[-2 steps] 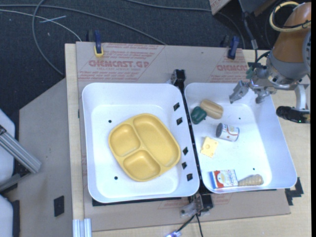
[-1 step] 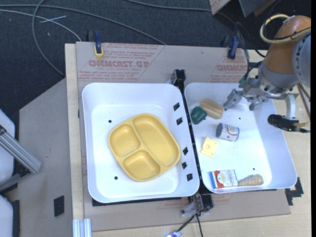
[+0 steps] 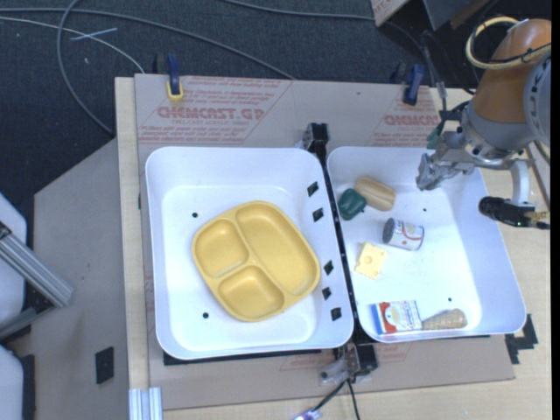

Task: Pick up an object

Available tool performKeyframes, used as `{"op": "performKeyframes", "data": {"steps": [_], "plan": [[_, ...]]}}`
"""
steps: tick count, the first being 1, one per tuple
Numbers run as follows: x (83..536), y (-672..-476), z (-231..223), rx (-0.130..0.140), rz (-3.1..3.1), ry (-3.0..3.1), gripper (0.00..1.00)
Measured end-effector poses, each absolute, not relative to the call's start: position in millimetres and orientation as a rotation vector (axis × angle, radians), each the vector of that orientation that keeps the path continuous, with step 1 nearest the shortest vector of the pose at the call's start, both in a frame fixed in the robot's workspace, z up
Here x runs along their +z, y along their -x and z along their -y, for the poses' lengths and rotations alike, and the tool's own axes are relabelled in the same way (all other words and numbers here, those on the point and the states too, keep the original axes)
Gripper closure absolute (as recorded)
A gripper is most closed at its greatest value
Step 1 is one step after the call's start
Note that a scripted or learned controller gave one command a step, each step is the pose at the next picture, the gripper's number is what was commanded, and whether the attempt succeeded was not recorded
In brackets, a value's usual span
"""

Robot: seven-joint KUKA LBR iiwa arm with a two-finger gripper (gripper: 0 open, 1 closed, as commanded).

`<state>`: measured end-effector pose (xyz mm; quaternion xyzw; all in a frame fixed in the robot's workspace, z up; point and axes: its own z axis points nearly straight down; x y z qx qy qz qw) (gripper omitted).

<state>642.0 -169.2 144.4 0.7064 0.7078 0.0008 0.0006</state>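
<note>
The claw (image 3: 430,175) is poised above the back edge of the right bin (image 3: 490,269), apparently so that one of the loose items below can be reached. Whether it is open or closed cannot be told, since it is small and blurred. Nearest it lie a tan bread roll (image 3: 375,192) and a green piece (image 3: 351,203), with a small can (image 3: 403,234) and a cheese wedge (image 3: 371,260) further forward. The left bin (image 3: 175,234) carries a yellow divided plate (image 3: 255,260).

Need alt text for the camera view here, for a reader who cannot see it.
The gripper hangs over the right bin, near its back edge, which holds a bread roll, green piece, small can, cheese slice, carton and cone. The left bin holds a yellow divided plate.
</note>
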Motion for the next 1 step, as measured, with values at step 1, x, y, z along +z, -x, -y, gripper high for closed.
{"op": "performKeyframes", "data": {"steps": [1], "plan": [[208.0,-642.4,162.8,0.007,-2.219,-2.215,1.0]]}}
